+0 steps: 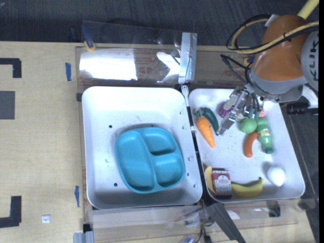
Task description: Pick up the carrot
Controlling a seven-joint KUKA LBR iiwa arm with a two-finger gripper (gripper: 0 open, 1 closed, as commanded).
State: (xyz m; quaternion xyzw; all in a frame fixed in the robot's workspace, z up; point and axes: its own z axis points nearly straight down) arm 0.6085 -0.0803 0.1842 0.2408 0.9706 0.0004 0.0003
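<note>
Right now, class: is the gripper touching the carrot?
Apart. The camera view shows bare white bin floor between the gripper and the carrot.

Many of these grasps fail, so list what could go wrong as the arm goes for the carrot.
1. The carrot lies against the right bin's left wall, beside a dark green vegetable; a finger could hit the wall or catch the wrong item.
2. The gripper sits right of the carrot, so closing here would probably miss it.
</note>
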